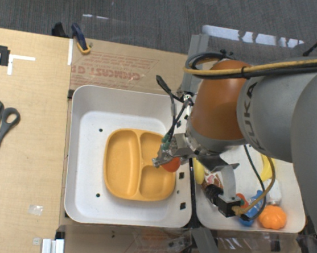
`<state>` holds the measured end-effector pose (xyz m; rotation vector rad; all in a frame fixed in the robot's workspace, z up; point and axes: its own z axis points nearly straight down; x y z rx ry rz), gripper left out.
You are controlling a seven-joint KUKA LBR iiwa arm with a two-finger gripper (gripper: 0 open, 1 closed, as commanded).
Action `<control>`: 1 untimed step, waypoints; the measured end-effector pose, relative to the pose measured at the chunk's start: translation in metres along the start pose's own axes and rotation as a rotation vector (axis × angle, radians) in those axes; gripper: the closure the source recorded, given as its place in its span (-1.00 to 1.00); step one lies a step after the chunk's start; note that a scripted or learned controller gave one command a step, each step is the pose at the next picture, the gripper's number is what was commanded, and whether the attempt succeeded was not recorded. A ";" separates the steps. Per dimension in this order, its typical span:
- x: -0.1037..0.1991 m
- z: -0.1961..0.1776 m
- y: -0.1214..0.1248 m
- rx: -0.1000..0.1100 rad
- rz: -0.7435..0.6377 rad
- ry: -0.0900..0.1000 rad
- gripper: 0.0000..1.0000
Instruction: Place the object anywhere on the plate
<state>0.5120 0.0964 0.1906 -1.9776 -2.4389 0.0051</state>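
Fig.: robot arm [298,111]: thick, rounded grey shell, smooth finish. Orange band [218,104]: glossy, dome-shaped section betw. grey shell and wrist. Lettering [246,114]: dark caps on the grey next to the band, only partly readable. Cables [175,116]: thin, black, running along the wrist. Gripper [163,155]: small, dark metal, much narrower than the arm.

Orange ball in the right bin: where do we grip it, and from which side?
Grip the orange ball across its widest middle, straight down from above. It is round, with no handle or edge. A blue item crowds one side and the right bin's wall the other, so a sideways approach looks blocked.
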 end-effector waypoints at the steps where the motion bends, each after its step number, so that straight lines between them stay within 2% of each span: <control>1: -0.001 0.000 0.000 0.000 0.001 0.000 -1.00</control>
